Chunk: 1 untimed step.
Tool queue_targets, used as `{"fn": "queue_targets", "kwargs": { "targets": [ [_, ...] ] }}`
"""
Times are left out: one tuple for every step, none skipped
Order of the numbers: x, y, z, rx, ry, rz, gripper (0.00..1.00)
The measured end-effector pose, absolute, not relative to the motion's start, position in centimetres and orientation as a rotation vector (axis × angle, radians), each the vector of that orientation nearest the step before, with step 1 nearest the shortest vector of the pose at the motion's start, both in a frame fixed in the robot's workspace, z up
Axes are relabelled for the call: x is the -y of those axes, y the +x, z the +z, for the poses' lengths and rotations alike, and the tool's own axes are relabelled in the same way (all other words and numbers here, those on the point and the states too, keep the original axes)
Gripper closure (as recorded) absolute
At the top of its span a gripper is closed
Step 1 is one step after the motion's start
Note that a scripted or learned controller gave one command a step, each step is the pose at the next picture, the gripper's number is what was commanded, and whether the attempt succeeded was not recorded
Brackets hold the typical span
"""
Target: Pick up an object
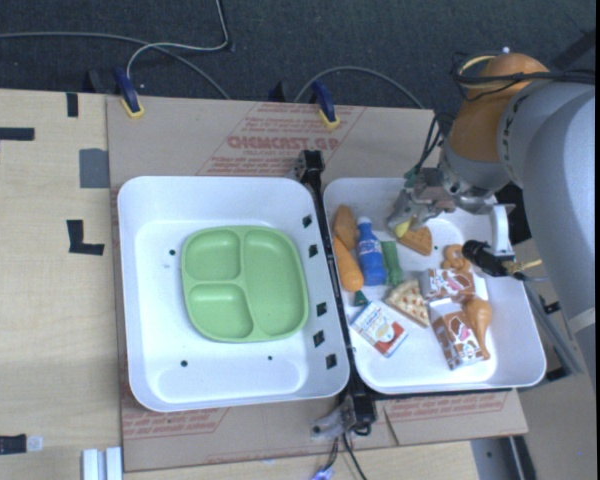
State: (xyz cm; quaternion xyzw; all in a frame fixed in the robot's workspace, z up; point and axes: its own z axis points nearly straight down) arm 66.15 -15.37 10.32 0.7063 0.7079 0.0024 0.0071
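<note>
The near rim of the right bin [450, 386] lies closest to the camera, and just inside it sit a small white card packet [380, 329] on the left and a brown wrapped packet [457, 340] on the right. The gripper [410, 220] is down in the far part of this bin, its tip just above a small yellow piece [416, 237] that looks like toy food. Whether the fingers are apart or closed cannot be told, nor whether they touch the yellow piece. Left of the gripper stand a blue bottle [369, 258] and, further left against the bin's wall, two orange carrot-like pieces [347, 250], one behind the other. Nearer than the gripper lie a pizza slice [410, 301], a red and white packet [447, 284] and a brown drumstick [477, 316]. The grey arm [550, 168] with its orange band [480, 118] comes in from the right. In the left bin [150, 208] rests a green divided plate [245, 282], lying flat near its middle.
</note>
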Motion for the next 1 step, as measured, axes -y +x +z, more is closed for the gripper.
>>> {"fn": "queue_targets", "kwargs": {
  "targets": [
    [6.37, 65.57, 18.48, -2.225, 2.218, 0.002, 1.0]
  ]
}}
